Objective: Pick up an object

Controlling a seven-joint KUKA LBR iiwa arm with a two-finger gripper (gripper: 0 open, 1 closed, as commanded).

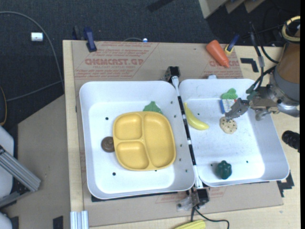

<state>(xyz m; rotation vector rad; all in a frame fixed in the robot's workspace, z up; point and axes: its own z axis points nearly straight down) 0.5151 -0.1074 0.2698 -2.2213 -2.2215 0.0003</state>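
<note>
Right bin (267,151): 1 banana (195,120) at its left wall, 1 round cookie (228,125) mid-bin, 1 dark green pepper (222,170) near edge, 1 light green item (229,94) far side. Gripper (235,111) just above the cookie; jaw opening cannot be told, nothing seen held. Left bin (95,128): 1 yellow divided plate (143,141), 1 brown disc (107,144) at its left.

Two bins sit side by side on the worktop (119,61). In the left bin (93,128) a divided plate (143,140) lies near the middle, with a round biscuit (107,144) touching its left edge and a leafy piece (152,107) just behind it. In the right bin (267,151) a banana (194,119) lies by the left wall, a cookie (228,125) sits right of it, a leafy vegetable (229,94) behind, and a pepper (223,170) near the front. A carrot (218,54) lies on the worktop behind the right bin.
</note>
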